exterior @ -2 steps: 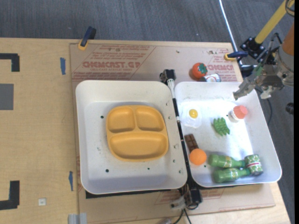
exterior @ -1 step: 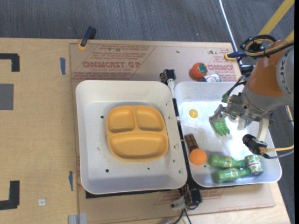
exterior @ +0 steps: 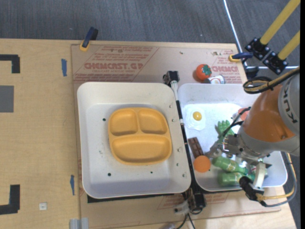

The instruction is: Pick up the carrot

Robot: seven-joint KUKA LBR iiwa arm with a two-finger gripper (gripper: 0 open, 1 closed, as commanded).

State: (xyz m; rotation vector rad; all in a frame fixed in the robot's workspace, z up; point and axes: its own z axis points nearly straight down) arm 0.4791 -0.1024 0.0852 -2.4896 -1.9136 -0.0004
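Robot lab: clamped cardboard bench (exterior: 38, 128)

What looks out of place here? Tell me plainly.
One item sits off the bins: a tomato lies on the bench board above the right bin, not inside it. The rest of the toy food, such as the fried egg and the orange ball, lies within that bin. Nothing looks spilled or broken.

Yellow-orange tray (exterior: 139, 135) in white bin (exterior: 90, 142); orange ball (exterior: 202, 163), green toys (exterior: 228, 165)
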